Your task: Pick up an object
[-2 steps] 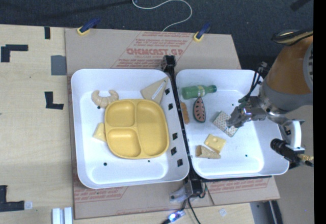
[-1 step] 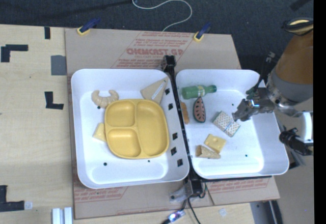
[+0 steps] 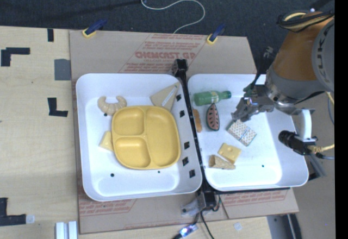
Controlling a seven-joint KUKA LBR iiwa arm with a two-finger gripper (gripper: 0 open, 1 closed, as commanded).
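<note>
hovering hand (image 3: 243,113) above patterned packet (image 3: 241,132), fingertips hard to read

Two shallow white bins sit side by side: a left bin (image 3: 87,124) and a right bin (image 3: 272,173).

The left bin holds four things: one yellow divided plate (image 3: 145,137), one beige croissant-shaped piece (image 3: 111,104), one pale wedge (image 3: 165,96) at the top, and one yellow piece (image 3: 106,140) partly under the plate.

The right bin holds five things: one green bottle (image 3: 211,97), one brown oval item (image 3: 212,118), one patterned square packet (image 3: 241,132), and two yellow cheese-like chunks (image 3: 229,152) (image 3: 221,163).

One robot arm (image 3: 302,64) reaches over the right bin.
</note>
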